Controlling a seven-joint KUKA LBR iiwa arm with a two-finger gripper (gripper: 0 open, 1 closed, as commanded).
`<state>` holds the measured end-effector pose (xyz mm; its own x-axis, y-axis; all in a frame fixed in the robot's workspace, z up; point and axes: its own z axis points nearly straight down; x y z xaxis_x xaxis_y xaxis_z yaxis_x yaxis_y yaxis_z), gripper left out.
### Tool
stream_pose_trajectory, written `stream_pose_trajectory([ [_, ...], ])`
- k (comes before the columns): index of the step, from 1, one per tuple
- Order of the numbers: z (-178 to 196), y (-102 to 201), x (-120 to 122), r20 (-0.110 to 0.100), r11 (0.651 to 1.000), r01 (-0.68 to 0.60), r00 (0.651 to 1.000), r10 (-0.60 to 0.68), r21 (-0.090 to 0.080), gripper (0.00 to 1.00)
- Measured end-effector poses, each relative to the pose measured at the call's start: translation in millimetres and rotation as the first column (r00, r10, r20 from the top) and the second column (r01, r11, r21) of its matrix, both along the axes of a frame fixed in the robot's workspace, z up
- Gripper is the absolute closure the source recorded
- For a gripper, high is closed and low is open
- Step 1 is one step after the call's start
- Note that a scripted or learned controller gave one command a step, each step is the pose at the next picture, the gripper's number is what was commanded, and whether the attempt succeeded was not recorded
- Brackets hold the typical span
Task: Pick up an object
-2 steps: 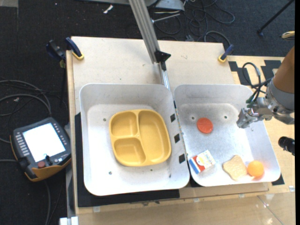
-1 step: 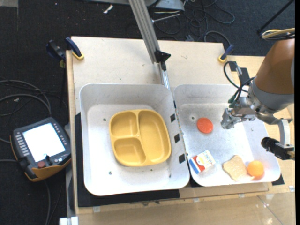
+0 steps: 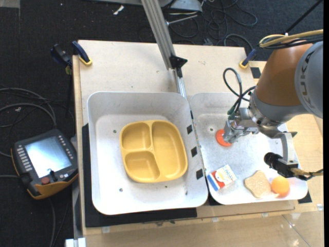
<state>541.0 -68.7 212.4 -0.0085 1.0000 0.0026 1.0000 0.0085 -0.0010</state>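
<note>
**Arm Reaches Into Right Bin**

A pale wooden bench [image 3: 128, 66] stands on dark, cable-strewn floor. The gripper [image 3: 230, 134] hangs over a flat red-orange disc [image 3: 223, 139] in the right bin [image 3: 205, 104]; whether it pinches the disc cannot be told.

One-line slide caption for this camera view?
Gripper lowered over a red disc in the right bin; yellow divided plate in the left bin.

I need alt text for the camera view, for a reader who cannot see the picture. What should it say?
A grey robot arm reaches from the right, its gripper low over a red-orange disc in the right white bin. Near that bin's front edge lie a small carton, a bread-like piece and an orange ball. The left bin holds a yellow divided plate.
</note>
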Motion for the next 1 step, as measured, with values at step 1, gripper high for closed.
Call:
stream_pose_trajectory([
  [1, -4.6, 50.0, -1.7, 0.0, 1.0, 0.0, 1.0, 0.0, 0.0, 1.0],
])
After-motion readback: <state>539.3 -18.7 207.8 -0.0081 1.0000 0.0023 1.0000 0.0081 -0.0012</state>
